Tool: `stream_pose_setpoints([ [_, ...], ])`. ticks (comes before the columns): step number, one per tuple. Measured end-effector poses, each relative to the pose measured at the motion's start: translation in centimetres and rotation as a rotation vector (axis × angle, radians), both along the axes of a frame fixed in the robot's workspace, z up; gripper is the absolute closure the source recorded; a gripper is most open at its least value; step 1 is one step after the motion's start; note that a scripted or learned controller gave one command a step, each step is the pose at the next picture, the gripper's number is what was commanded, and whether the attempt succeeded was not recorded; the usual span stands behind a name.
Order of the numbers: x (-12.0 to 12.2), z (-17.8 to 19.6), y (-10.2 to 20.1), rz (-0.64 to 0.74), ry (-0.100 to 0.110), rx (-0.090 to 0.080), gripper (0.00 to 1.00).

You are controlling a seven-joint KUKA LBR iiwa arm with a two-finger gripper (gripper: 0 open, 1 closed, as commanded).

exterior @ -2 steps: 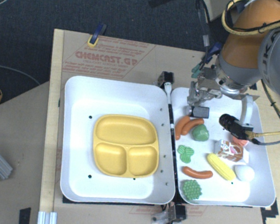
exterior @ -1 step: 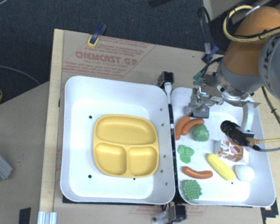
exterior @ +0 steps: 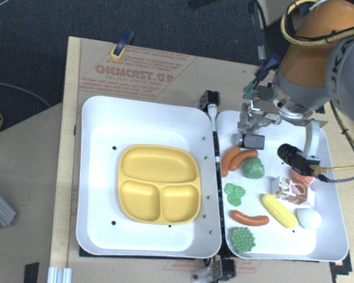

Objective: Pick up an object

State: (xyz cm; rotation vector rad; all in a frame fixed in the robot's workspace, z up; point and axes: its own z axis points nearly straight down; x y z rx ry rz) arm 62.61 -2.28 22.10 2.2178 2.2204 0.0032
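Over the right bin's (exterior: 325,244) far corner, the end effector (exterior: 253,140) hung just above an orange sausage (exterior: 238,158), which lay slantwise beneath it. Whether it was open or gripping anything could not be told.

Both white bins (exterior: 90,158) look like smooth, faintly glossy plastic; the yellow divided tray (exterior: 158,184) is matt plastic. The surface (exterior: 154,70) resembles printed brown cardboard. The toy corn (exterior: 279,210) and sausage (exterior: 249,218) appear shiny plastic

two white bins (exterior: 90,158), one yellow tray (exterior: 158,184), two sausages (exterior: 249,218).
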Motion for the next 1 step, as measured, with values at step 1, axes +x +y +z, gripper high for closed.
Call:
stream_pose_setpoints([
  [1, -0.94, 0.34, -1.25, -0.003, 0.005, 0.000, 1.00],
])
